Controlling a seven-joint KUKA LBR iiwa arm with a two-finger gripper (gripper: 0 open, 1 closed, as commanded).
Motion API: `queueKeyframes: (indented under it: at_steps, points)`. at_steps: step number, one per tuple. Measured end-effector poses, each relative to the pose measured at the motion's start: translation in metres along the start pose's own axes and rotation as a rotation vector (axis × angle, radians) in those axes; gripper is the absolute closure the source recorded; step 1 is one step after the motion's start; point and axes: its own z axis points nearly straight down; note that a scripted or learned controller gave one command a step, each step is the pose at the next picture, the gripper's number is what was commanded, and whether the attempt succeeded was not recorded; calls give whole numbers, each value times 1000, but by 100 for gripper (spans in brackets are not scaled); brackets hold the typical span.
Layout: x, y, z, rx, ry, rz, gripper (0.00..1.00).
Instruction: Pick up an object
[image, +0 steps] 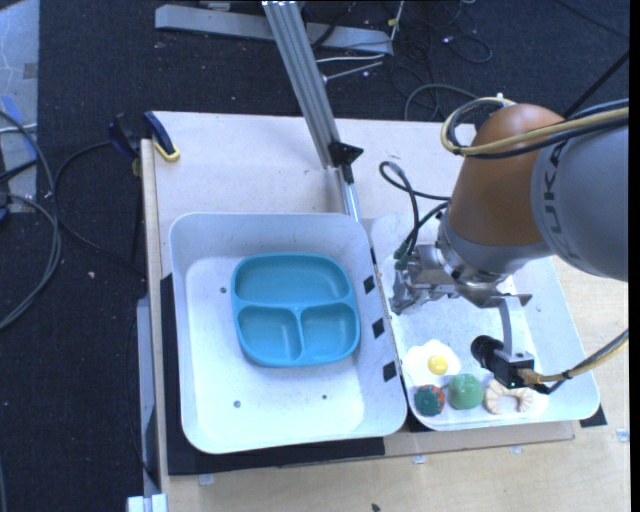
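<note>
Tray (296, 322) in left bin (200, 400); toy foods (465, 390) in right bin (570, 400)

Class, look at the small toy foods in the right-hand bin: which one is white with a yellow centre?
The fried-egg toy, lying behind the round dark teal-and-red piece, green ball and pale shrimp-like piece.

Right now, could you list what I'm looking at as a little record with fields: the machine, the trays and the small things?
arm: grey arm with orange band, over the right white bin
gripper: low at that bin's left side, nothing seen held
left white bin: blue plastic divided plate
right bin, near edge: toy fried egg, dark teal-and-red ball, green ball, pale shrimp-like toy
</note>
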Motion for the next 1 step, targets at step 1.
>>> queueKeyframes:
  at_steps: [1]
  points:
    - [47,-12,-7,-1,0,-1,100]
